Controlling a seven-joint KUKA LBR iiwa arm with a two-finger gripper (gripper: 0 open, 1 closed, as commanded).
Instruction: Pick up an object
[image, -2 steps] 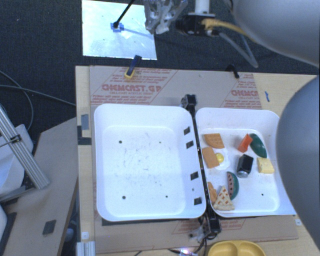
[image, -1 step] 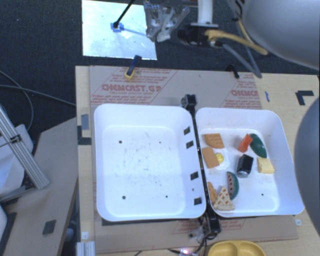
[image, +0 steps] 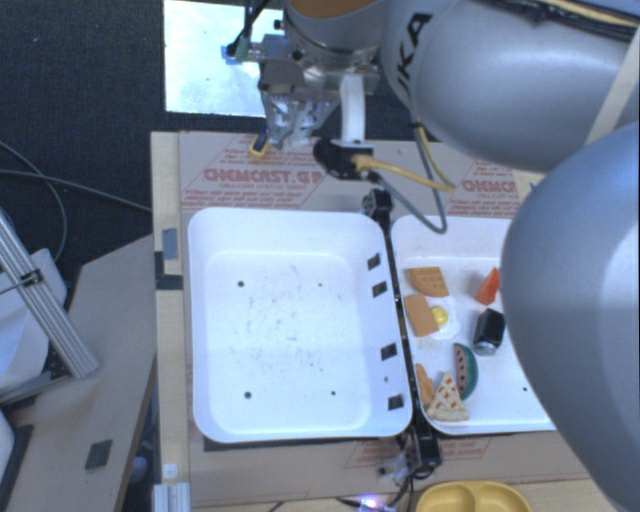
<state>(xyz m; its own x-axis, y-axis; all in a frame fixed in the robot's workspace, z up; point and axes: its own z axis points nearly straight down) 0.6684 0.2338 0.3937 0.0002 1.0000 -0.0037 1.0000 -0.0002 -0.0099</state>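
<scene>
White right bin (image: 520, 415) holding small food toys: orange cracker (image: 427, 280), watermelon slice (image: 464, 368), black cylinder (image: 488, 330). Left bin (image: 290, 330) alongside, touching. Grey arm (image: 500, 80) overhead, claw (image: 292, 125) raised beyond the bins above the cardboard-covered bench (image: 240, 175); finger state unclear.

Two shallow white bins side by side on the tabletop (image: 170, 200) — left bin (image: 290, 225), right bin (image: 460, 232). Six small things counted in the right bin: one tan cracker square (image: 428, 281), one orange-brown slab with a yellow blob at its edge (image: 424, 318), one orange-red piece (image: 488, 287), one black cylinder with a pale end (image: 488, 331), one watermelon-like slice (image: 464, 366), one tan wedge (image: 447, 398) — possibly a further tan bit beside it, too small to tell. Four black clips along the shared rim (image: 386, 322). One yellow dish (image: 480, 497) at the lower edge. One arm, one hand (image: 295, 125).
</scene>
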